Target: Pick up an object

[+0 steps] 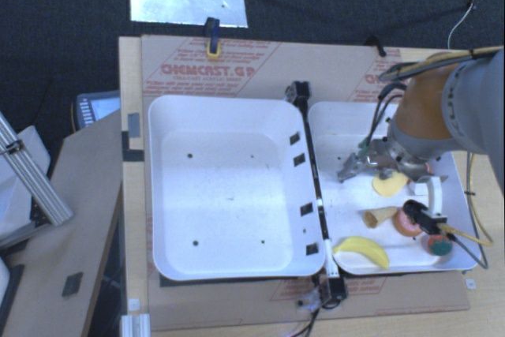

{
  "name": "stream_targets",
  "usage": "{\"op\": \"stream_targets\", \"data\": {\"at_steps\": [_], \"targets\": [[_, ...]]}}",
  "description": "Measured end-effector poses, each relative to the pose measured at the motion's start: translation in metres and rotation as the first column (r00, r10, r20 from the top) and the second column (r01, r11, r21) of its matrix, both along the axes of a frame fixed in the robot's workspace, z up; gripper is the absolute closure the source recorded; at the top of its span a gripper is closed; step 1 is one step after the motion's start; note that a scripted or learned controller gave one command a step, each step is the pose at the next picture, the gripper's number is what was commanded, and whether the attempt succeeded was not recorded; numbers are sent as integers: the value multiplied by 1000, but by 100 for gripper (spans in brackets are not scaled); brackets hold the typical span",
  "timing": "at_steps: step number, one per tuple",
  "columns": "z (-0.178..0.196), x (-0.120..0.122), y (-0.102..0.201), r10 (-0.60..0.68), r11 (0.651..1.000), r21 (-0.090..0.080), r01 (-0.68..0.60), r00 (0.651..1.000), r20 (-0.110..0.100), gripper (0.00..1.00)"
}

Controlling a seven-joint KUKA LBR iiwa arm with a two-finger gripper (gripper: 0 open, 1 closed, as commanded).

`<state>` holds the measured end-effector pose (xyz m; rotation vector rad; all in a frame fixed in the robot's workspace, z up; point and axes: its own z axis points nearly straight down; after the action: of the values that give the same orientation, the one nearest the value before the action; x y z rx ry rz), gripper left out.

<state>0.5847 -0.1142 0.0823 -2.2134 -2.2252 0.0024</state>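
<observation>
My gripper (352,168) hangs low over the right bin (339,122), above bare white floor near the bin's middle left. Just to its right lies a pale yellow round piece (389,186). A tan cone (380,215) lies below that, with a pink ring-shaped toy (407,225) beside it. A yellow banana (362,252) rests along the front wall. A small green and orange item (439,246) sits in the front right corner. Nothing shows in the gripper's grasp.
The left bin (162,170) stands beside the right one, with a black-clipped divider (309,177) between them. The grey arm with its orange band (422,102) crosses the right bin's far right side. A brown board (237,67) lies under both bins.
</observation>
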Motion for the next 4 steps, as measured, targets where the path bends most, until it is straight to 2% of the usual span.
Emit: {"op": "stream_targets", "data": {"at_steps": [1, 2, 3, 4], "targets": [[18, 1, -1, -4, 1000, -2, 4, 1000, 7, 100], [109, 66, 84, 9, 1000, 1, -9, 1000, 19, 100], [103, 62, 77, -2, 1000, -1, 2, 1000, 6, 0], [103, 85, 130, 3, 1000, 0, -3, 1000, 7, 0]]}}
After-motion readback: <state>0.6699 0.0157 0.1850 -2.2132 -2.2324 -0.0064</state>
